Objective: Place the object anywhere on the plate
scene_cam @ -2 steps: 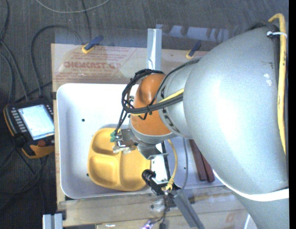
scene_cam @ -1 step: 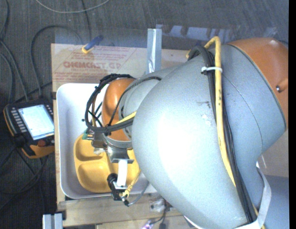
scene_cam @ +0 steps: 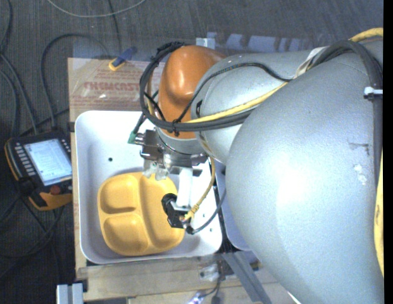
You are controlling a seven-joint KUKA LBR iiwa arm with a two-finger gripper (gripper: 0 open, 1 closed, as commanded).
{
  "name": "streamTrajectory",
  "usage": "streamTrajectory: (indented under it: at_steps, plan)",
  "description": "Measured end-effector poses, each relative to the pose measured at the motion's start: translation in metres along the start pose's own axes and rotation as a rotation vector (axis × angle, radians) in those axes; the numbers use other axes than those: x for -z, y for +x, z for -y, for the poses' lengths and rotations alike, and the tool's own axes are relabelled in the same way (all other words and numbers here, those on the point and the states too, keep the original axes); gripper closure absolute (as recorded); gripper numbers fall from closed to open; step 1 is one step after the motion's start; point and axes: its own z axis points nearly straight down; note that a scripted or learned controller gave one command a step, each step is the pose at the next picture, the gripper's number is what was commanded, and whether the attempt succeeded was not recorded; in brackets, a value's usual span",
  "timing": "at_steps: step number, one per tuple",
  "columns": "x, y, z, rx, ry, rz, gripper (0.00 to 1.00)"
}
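Note:
A yellow plate (scene_cam: pixel 131 214) with three compartments lies in the front part of the left white bin (scene_cam: pixel 95 144). My gripper (scene_cam: pixel 155 168) hangs over the plate's far edge, under the grey wrist and the orange band (scene_cam: pixel 183 84). A small black piece (scene_cam: pixel 171 211) with a yellow cable running to it shows at the plate's right rim; I cannot tell whether it is a loose object or part of the arm. The arm hides the ground below the gripper.
The arm's bulky grey body (scene_cam: pixel 304 170) covers the right bin and the right half of the view. A teach pendant (scene_cam: pixel 43 163) lies on the floor to the left. Cardboard (scene_cam: pixel 101 84) lies behind the left bin, with a small blue and yellow item (scene_cam: pixel 122 57) on it.

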Motion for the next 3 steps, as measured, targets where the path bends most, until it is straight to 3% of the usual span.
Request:
streamTrajectory:
  at_steps: [1,2,3]
  plan:
    - [-0.057,0.042,0.033,-0.47,0.002,0.002,1.0]
    - [-0.013,0.053,-0.026,-0.415,0.0,0.0,1.0]
    - [-0.093,0.046,0.025,-0.667,0.001,-0.004,1.0]
